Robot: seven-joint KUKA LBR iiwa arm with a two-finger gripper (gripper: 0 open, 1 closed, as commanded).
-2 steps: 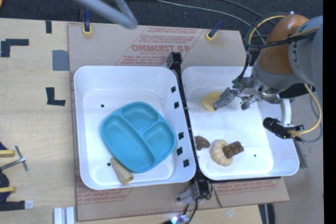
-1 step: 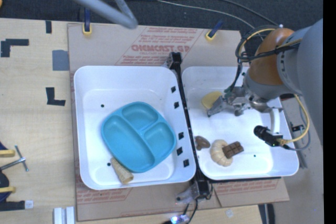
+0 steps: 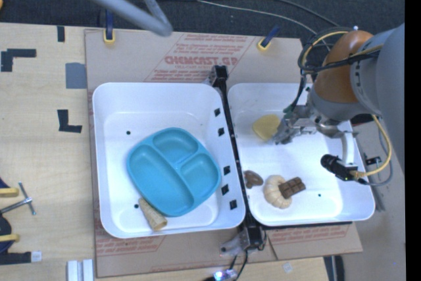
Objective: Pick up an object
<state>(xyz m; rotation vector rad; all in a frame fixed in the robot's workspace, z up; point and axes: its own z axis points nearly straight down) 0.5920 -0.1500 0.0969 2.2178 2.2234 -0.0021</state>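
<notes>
In the camera view, two shallow white bins are seen side by side on a cardboard sheet [image 3: 197,56], divided by a black strip [image 3: 227,141], which serves as the landmark here. Just left of the strip, in the left bin [image 3: 108,108], a blue divided plate [image 3: 172,170] is laid flat. Below the plate, further from the strip's lower end, a tan cone-shaped piece [image 3: 152,214] is seen lying on its side.

Just right of the strip, in the right bin [image 3: 358,210], a pale yellow wedge [image 3: 266,127] is found near the strip's middle. The gripper [image 3: 284,133] is lowered at the wedge's right edge, further from the strip; whether its fingers are apart, together or clamped on the wedge cannot be told, since they are blurred and partly covered by the wrist. Nearer the strip's lower end, a small brown lump [image 3: 252,178] is seen close to it. Beyond the lump, a cream ring-shaped pastry [image 3: 274,191] is placed, and a dark brown block [image 3: 292,187] is touching its right side.
</notes>
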